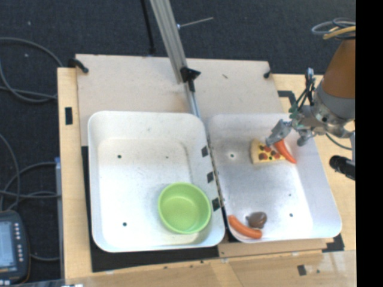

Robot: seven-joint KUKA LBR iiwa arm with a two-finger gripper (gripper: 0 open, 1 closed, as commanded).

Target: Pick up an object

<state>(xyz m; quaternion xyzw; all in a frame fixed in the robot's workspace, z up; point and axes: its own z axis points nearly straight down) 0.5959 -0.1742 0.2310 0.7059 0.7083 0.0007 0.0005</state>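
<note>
In the right bin [311, 202] a toy pizza slice [265, 153] lies near the far side, with an orange carrot [286, 151] touching its right edge. My gripper [291, 134] hangs just above and right of them, its two fingers spread apart with nothing between them. One finger [276, 132] points down toward the pizza slice, the other sits further right. At the bin's near edge lie an orange sausage [245, 226] and a small brown lump [257, 219]. A green bowl [184, 207] stands in the left bin [119, 160], at its near right corner.
A slanted aluminium post [170, 31] rises from the bench behind the bins. The arm's orange band [341, 70] and cables sit at the right edge. Black clips [210, 175] line the seam between the bins.
</note>
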